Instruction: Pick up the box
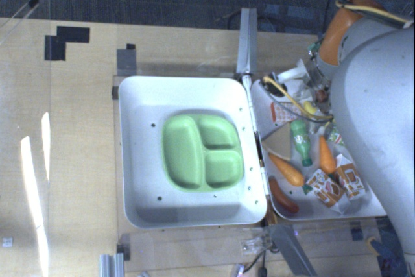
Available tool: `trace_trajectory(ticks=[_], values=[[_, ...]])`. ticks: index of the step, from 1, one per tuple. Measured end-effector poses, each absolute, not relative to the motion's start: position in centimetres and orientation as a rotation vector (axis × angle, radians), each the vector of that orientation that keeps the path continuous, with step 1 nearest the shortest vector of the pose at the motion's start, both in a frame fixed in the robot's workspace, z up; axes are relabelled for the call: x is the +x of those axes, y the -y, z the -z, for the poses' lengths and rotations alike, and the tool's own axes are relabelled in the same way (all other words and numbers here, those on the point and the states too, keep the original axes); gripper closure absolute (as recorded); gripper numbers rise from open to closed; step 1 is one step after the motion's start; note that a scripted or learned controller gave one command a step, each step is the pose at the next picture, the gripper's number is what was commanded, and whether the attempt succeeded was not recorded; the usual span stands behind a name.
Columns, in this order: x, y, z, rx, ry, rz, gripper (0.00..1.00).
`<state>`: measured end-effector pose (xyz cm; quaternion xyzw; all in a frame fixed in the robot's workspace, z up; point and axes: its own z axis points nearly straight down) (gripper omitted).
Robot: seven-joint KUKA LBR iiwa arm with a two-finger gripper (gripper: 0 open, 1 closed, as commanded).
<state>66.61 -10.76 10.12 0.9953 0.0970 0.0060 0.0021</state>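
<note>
A crumpled orange-and-white box (335,184) lies at the near right of the right bin (280,206), partly under the arm's grey body. My gripper (316,93) hangs over the far end of that bin, well beyond the box and apart from it, above a white-and-red packet (283,113). The arm's bulk hides much of the bin's right side.
Between gripper and box lie a green bottle (301,141), two orange carrots (288,169) (326,155) and a dark red sausage-like piece (283,196). The left bin (139,139) holds a green divided plate (202,151). A metal rail (246,42) runs between the bins.
</note>
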Motion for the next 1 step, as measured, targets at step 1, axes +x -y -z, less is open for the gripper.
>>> trace_trajectory(ticks=[1], values=[[66.61, 10.74, -10.1, 3.123, -0.305, -0.019, 0.0]])
